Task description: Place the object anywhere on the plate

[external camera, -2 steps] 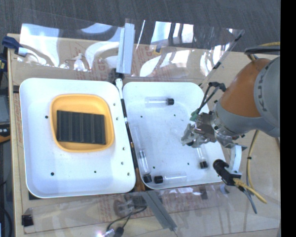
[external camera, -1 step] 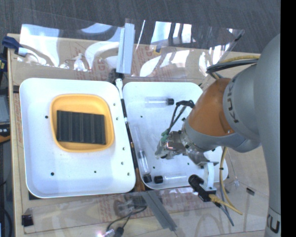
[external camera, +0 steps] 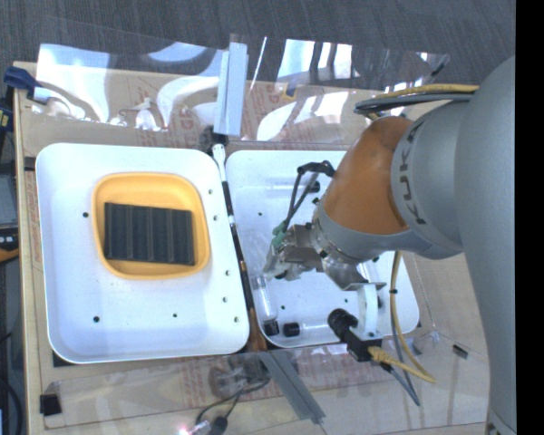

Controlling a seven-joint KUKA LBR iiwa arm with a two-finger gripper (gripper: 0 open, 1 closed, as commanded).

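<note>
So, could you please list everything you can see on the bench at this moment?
White bins: two, side by side; left bin, right bin.
Plate: one, yellow, square with rounded corners, in the left bin.
Ridged insert: one, dark, rectangular, on the plate.
Small dark pieces: a few, at the right bin's near edge; too small to identify.
Cables: yellow, hanging at the near right of the right bin.
Arm: one, grey with an orange band, over the right bin.
Pincer: one, low in the right bin.
</note>
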